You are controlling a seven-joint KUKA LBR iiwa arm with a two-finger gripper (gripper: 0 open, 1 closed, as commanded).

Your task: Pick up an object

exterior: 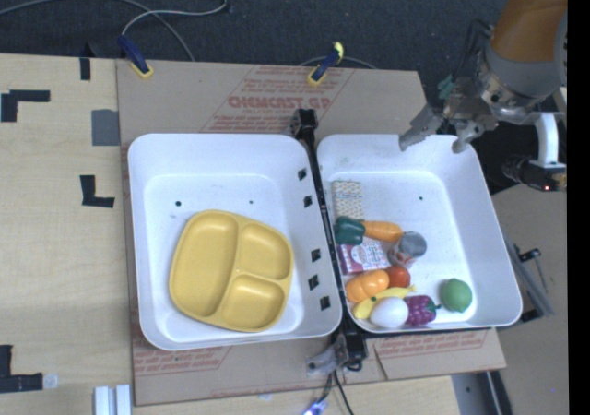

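Camera view shows the desk, pale wood, bearing two smooth white bins. Left bin holds a glossy yellow divided plate. Right bin holds small toy foods heaped at its near left: an orange carrot, a white egg, a round green lime. My pincer hangs spread wide above the far rim, holding nothing. I judge the lime easiest, standing apart; I should descend straight over it.

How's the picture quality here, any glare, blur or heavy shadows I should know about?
Camera view: lighting is even and soft, with faint shadows inside the right bin and under the yellow tray; the white bin walls look bright but not blown out; the image is slightly soft overall, so the small toy foods blur together; the end effector is open.
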